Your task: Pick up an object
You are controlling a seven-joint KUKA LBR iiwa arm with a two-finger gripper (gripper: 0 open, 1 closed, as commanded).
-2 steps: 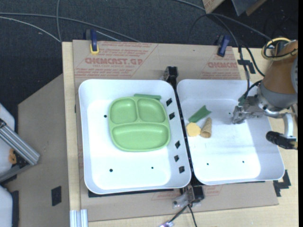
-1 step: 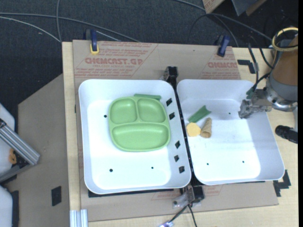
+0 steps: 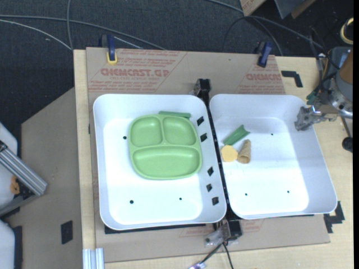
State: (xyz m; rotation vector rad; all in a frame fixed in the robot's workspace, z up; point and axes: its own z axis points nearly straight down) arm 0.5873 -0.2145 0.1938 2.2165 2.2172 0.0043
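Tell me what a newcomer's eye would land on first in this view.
The light green divided plate in the left bin stands out first, large against the white. Next come the small pieces by the right bin's left wall: a green stick, a yellow disc and a tan cone. The gripper sits at that bin's upper right rim.

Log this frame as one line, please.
pincer: over right bin upper right rim | holding: nothing seen | left bin: green divided plate | right bin: green stick, yellow piece, cone

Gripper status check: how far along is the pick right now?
Nothing looks picked yet. The gripper sits over the right bin's far right rim, with nothing seen between its fingers. The green stick, yellow piece and cone lie near the divider; reaching and grasping one remains.
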